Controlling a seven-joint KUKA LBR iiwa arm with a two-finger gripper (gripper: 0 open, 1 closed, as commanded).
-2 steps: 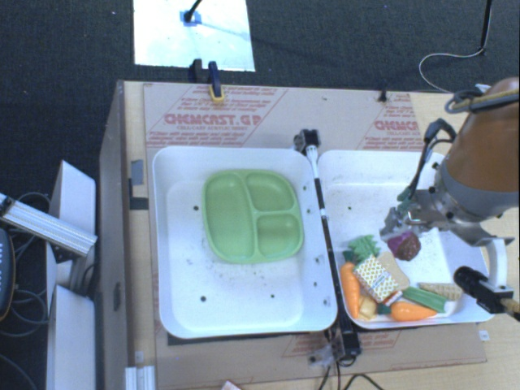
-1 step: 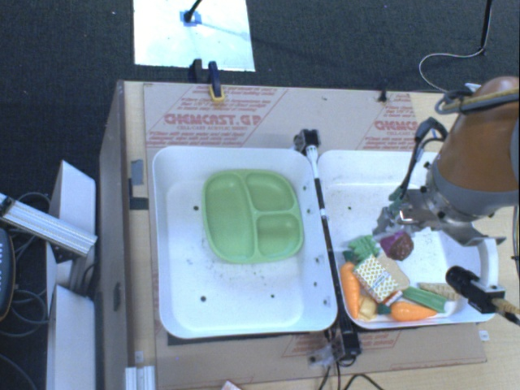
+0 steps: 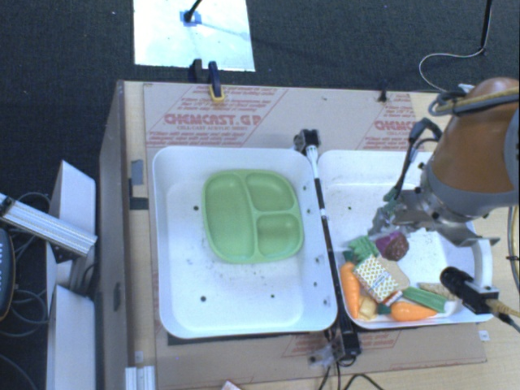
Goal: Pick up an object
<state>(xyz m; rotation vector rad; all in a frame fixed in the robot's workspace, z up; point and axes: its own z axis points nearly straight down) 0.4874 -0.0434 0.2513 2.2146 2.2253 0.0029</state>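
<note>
Bench with two white bins: left bin (image 3: 183, 299) holds green divided plate (image 3: 251, 216); right bin (image 3: 357, 187) holds toy foods; gripper (image 3: 396, 222) above purple piece (image 3: 395, 244), finger state indiscernible.

The protective sheet (image 3: 244, 112) under the bins bears red print reading "CHEMCAST GP" at the upper left. The same print repeats, partly hidden, at the upper right.

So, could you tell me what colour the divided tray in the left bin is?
Light green; the divided tray shows plainly in the camera view, lying in the left bin.
</note>
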